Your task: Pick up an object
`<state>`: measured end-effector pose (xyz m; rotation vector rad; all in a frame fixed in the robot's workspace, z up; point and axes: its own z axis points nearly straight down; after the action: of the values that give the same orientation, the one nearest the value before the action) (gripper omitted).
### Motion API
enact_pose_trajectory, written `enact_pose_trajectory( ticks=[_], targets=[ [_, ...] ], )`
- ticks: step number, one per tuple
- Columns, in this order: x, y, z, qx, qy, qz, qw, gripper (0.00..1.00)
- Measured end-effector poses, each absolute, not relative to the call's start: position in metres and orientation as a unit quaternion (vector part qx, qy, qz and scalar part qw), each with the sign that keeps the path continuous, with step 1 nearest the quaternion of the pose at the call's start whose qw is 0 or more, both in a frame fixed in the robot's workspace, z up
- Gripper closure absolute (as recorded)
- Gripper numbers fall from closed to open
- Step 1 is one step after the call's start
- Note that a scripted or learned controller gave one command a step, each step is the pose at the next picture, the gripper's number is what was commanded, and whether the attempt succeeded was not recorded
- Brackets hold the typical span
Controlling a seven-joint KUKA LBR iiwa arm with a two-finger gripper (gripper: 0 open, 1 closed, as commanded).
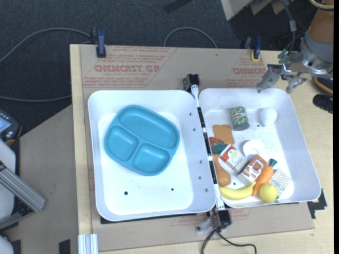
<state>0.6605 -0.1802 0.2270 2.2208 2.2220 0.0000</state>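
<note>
Your gripper [279, 77], jaws seemingly spread, hangs at one o'clock over the right bin's [296, 121] rim, so descending risks striking it.

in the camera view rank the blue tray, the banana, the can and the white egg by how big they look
1. Blue tray, by far the largest.
2. Banana.
3. Can and white egg look alike in size; I won't rank them.

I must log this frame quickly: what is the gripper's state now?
Gripper: open, holding nothing, above the back rim of the right bin.
</note>
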Motion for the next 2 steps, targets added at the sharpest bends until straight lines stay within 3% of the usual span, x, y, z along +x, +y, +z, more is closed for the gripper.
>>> enact_pose_trajectory(
  ticks=[1,2],
  targets=[
    [0.665,-0.157,0.135,0.706,0.708,-0.0017,-0.003,0.00],
    [0.645,-0.127,0.081,0.706,0.708,-0.0017,-0.004,0.00]
  ],
)
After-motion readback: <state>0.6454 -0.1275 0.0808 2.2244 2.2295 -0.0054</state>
